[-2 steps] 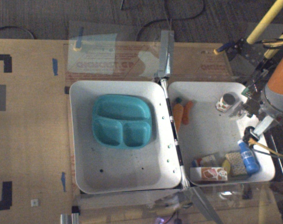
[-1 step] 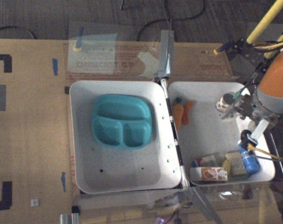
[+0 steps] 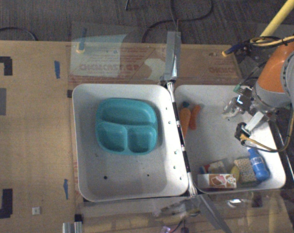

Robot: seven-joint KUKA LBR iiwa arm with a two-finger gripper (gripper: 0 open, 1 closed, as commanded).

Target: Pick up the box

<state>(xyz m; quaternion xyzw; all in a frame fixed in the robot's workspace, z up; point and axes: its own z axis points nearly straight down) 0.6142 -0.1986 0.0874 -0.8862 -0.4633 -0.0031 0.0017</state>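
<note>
Left bin: teal tray with three compartments sits in upper middle, clear of all walls; bare white floor below it and along the left side, lots of free room there.

Right bin: two orange carrots lie against the left wall near the top. Middle floor is open. Along the bottom edge the clutter is tight: box lies flat at bottom-left by the front wall, small items just behind it, a sponge-like pad to its right, then a blue bottle near the right corner.

Gripper hangs over the upper right part of the right bin, well apart from the box, holding nothing visible; finger spread cannot be told.
</note>
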